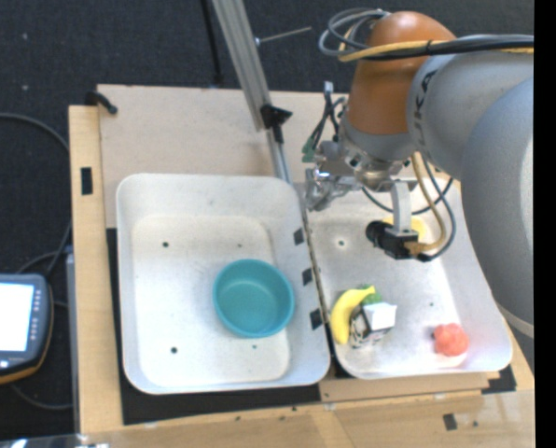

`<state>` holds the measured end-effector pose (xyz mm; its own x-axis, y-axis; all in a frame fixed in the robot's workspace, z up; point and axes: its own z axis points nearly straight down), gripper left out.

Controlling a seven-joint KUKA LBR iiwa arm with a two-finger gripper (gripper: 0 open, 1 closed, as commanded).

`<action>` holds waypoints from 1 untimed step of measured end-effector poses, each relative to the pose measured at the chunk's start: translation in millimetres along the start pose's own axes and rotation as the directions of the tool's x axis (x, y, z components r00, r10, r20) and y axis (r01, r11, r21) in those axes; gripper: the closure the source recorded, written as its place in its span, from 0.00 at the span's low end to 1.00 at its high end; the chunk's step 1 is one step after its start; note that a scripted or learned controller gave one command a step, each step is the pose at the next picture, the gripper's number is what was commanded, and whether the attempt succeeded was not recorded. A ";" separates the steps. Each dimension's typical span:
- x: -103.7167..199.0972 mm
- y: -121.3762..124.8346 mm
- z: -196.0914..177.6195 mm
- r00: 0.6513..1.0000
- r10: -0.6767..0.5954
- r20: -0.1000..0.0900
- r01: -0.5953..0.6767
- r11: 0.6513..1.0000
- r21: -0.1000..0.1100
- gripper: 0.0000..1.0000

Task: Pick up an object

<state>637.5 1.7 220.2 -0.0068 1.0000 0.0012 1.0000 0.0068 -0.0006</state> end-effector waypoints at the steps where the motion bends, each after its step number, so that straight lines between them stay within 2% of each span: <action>1: 56.2 -20.1 -6.1 1.000 -0.001 -0.001 0.001 1.000 0.000 1.00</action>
